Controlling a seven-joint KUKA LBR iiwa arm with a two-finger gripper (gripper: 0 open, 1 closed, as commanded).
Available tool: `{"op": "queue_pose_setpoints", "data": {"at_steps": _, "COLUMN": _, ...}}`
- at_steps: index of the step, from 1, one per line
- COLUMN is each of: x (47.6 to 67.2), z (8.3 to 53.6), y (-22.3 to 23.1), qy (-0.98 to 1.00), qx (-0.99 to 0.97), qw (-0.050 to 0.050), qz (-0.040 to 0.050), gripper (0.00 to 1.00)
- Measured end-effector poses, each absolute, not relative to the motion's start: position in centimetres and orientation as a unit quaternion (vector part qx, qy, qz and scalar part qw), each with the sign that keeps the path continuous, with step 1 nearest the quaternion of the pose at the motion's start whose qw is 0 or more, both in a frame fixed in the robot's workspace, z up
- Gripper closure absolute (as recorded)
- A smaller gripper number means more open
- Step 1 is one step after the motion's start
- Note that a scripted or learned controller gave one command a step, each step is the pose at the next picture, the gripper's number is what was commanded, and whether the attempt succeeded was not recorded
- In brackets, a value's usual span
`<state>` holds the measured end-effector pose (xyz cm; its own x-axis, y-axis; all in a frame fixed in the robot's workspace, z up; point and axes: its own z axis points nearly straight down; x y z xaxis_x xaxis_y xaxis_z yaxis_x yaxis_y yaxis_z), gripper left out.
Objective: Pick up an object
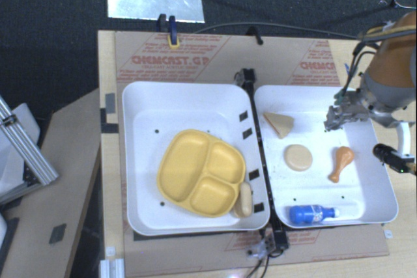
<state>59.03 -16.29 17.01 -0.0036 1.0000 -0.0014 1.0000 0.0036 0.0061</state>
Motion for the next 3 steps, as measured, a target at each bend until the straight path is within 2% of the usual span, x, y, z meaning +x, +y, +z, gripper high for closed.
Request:
{"op": "queue_pose_setpoints", "data": {"at_steps": 2, "x": 59.8, "z": 28.9, "y": -16.4, "qy": 0.709, "qx": 0.705, "qw": 0.003, "qz": 0.0020, "gripper": 1.00}}
{"op": "queue_pose_setpoints", "data": {"at_steps": 3, "x": 58.9, "z": 27.4, "y": -11.9, "qy": 0.710, "qx": 0.704, "qw": 0.000, "qz": 0.0007, "gripper": 1.00}}
